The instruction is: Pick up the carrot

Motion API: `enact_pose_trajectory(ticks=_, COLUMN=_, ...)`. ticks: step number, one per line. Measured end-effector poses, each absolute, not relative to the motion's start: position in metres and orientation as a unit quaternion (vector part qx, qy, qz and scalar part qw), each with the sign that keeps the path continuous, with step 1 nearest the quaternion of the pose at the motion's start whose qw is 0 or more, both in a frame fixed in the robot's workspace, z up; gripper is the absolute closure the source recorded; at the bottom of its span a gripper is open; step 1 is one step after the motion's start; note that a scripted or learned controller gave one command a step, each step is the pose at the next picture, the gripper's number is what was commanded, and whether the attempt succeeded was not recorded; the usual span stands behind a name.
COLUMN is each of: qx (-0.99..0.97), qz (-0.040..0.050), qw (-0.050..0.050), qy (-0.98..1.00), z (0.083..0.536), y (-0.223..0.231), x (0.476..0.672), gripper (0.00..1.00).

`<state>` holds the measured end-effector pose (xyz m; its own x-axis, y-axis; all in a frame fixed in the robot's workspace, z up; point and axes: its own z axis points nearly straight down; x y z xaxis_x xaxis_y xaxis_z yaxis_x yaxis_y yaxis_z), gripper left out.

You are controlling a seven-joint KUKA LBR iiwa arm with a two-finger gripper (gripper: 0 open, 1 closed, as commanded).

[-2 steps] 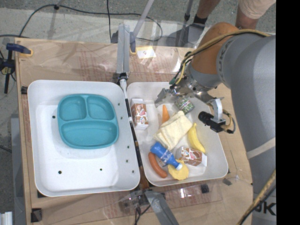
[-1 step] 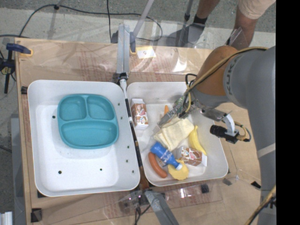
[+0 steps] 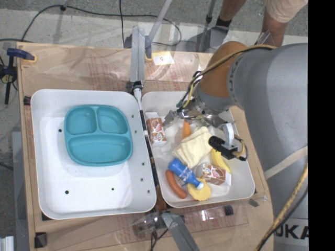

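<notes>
- Camera view: I see the carrot (image 3: 186, 129) in the right bin (image 3: 246, 184), at 12 o'clock from the yellow cloth (image 3: 194, 146), partly tucked against it.
- I can't tell how the gripper (image 3: 184, 114) is set; it hovers just above the carrot.
- I judge it light, stiff, smooth plastic; I'd pinch across its exposed middle.
</notes>
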<state>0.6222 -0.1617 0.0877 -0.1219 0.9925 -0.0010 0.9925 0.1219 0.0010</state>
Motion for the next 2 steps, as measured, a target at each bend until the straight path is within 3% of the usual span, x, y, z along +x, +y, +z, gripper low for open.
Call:
enact_pose_trajectory(ticks=1, qx=0.662, qz=0.0002, qw=0.001, qy=0.750, z=0.099, y=-0.162, x=0.623, gripper=1.00)
enact_pose_trajectory(ticks=2, qx=0.631, qz=0.0006, qw=0.001, qy=0.776, z=0.200, y=-0.091, x=0.635, gripper=1.00)
